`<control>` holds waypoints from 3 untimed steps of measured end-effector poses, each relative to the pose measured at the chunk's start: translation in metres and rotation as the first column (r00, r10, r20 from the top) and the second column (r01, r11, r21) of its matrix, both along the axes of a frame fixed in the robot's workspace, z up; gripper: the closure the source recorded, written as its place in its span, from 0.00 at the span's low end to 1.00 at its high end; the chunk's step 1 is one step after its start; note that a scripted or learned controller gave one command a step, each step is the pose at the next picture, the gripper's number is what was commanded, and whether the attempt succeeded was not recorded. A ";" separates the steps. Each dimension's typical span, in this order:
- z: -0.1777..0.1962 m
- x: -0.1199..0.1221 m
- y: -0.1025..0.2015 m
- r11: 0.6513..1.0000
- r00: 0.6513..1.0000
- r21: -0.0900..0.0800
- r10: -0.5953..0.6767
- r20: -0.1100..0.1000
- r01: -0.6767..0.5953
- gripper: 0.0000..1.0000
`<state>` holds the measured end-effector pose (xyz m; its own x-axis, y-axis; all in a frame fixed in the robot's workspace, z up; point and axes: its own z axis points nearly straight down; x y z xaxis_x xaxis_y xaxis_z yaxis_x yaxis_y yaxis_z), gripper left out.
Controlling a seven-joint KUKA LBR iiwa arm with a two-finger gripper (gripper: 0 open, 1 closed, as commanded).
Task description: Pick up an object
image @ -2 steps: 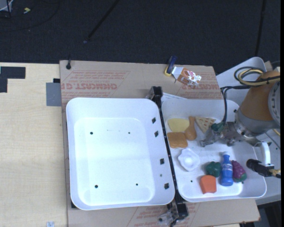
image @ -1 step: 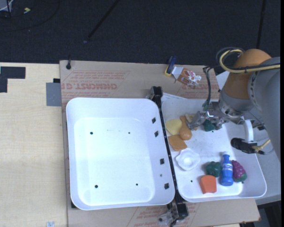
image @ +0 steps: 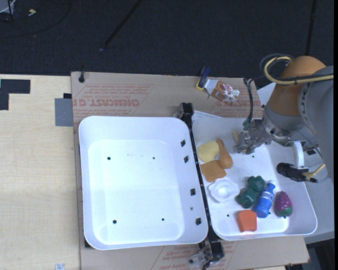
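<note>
Right of centre frame, the gripper (image: 247,143) hung over bare bin floor w/ fingers' state unreadable, objs packed lower down, e.g. yellow piece (image: 208,149) beside orange piece (image: 212,170), so a descent risked grabbing nothing.

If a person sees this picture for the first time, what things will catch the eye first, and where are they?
The eye goes first to the cluster of colourful objects in the right bin: a blue bottle, a purple piece, a dark green piece and an orange block near its front. Next comes the arm's orange band at the upper right, with the gripper over the bin's far part.
</note>
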<state>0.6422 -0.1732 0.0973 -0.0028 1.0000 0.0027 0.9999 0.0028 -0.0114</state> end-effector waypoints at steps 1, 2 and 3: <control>0.000 0.000 0.000 1.000 1.000 0.000 0.000 0.000 0.000 0.00; 0.000 0.000 0.000 1.000 1.000 0.000 0.001 0.001 -0.001 0.00; 0.000 0.000 0.000 1.000 1.000 0.000 0.000 0.001 0.000 0.00</control>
<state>0.6425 -0.1729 0.0971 -0.0033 1.0000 0.0025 0.9999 0.0033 -0.0108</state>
